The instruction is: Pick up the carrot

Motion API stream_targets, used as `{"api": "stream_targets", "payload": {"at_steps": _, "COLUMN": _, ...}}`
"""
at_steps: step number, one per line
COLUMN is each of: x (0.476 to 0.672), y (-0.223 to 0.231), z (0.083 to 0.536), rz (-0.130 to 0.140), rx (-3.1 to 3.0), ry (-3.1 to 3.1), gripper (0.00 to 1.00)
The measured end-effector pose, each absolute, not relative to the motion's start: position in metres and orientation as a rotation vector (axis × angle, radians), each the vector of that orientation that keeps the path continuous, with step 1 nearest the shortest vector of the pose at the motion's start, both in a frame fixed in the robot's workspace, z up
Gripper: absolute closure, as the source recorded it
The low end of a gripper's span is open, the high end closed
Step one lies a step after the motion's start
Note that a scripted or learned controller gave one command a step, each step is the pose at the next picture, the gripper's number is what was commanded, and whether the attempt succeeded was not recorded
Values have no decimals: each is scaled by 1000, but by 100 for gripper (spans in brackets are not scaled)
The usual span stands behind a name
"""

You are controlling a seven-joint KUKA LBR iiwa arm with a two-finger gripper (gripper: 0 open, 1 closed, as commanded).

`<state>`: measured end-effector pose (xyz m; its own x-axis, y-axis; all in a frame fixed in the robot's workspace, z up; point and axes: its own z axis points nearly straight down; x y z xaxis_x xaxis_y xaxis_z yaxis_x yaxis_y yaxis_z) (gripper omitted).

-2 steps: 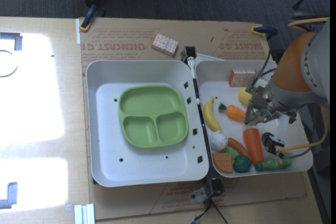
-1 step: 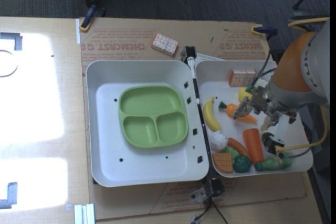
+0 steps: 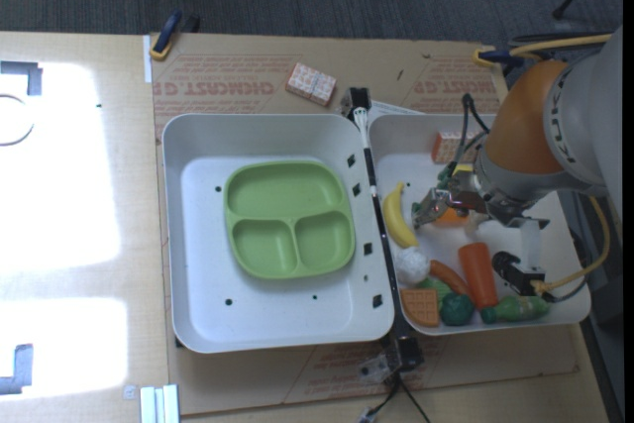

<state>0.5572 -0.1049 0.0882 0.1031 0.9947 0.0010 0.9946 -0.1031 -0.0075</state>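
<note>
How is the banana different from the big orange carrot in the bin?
The banana is yellow and curved; the carrot is orange and straight. The banana lies along the right bin's left wall, while the carrot lies further right, below the gripper. The carrot looks thicker, with a blunt end; the banana is slimmer and tapers. Both lie flat in the same bin, and neither is between the fingers.
</note>
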Motion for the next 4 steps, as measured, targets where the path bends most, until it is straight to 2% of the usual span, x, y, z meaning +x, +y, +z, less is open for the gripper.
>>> {"api": "stream_targets", "payload": {"at_steps": 1, "x": 557, "y": -106, "z": 94, "rz": 12, "rx": -2330, "ry": -2094, "gripper": 100}}
{"api": "stream_targets", "payload": {"at_steps": 2, "x": 557, "y": -106, "z": 94, "rz": 12, "rx": -2330, "ry": -2093, "gripper": 0}}
{"api": "stream_targets", "payload": {"at_steps": 3, "x": 557, "y": -107, "z": 100, "rz": 18, "rx": -2328, "ry": -2089, "gripper": 100}}
{"api": "stream_targets", "payload": {"at_steps": 4, "x": 557, "y": -107, "z": 100, "rz": 18, "rx": -2328, "ry": -2088, "gripper": 0}}
